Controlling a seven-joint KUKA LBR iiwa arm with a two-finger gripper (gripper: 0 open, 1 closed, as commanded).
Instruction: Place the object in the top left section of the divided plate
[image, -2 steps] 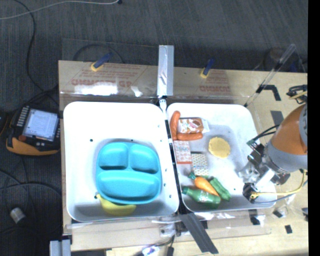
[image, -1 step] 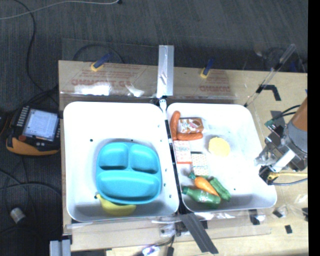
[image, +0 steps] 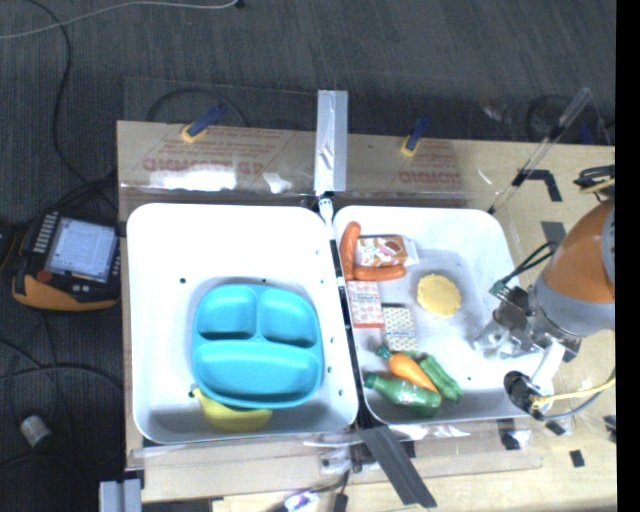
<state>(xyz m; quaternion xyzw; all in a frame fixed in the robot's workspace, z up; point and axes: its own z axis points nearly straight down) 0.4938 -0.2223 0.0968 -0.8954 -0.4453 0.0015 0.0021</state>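
A blue divided plate (image: 258, 345) lies in the left bin (image: 160, 300), with nothing in its top left section (image: 225, 312). The toy food lies in the right bin (image: 470, 232): a round yellow disc (image: 438, 294), two sausages (image: 349, 248), a wrapped packet (image: 383, 249), an orange carrot (image: 410, 368) and green vegetables (image: 402, 392). My gripper (image: 497, 338) hangs low at the right bin's right side, right of the yellow disc and apart from all the food. Nothing shows in its grasp.
A yellow banana-like piece (image: 235, 412) pokes out from under the plate's near edge. Two small printed boxes (image: 364, 303) lie by the wall between the bins. A cable loops beside the arm's wrist (image: 560, 395) at the bench's right edge.
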